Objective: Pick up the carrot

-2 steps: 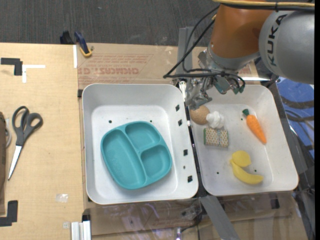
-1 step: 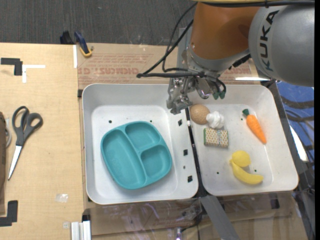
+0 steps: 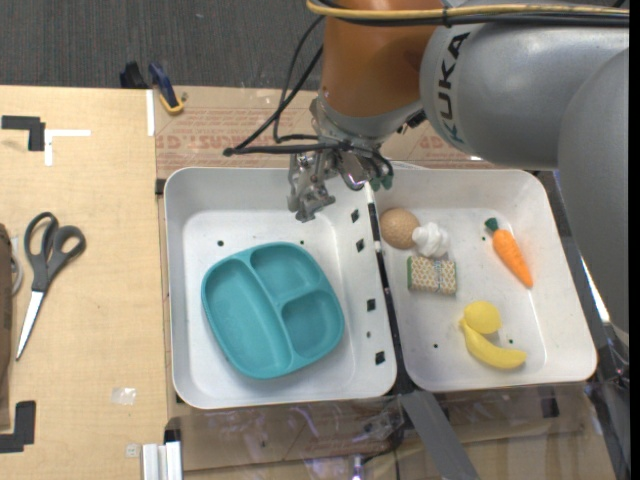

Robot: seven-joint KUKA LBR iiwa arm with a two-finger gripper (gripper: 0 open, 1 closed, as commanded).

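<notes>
Carrot (image 3: 512, 253) lies slantwise, green top toward the far-left.

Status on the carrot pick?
Done: nothing visible yet. The carrot lies in the right bin, near its far right side. In hand: nothing; the end effector hangs over the left bin. Left: cross over, descend, grasp, lift.

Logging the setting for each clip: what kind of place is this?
Most likely a robotics lab bench. A KUKA arm reaches over two white bins of toy food, such as the carrot, with scissors lying on the wooden benchtop.
</notes>
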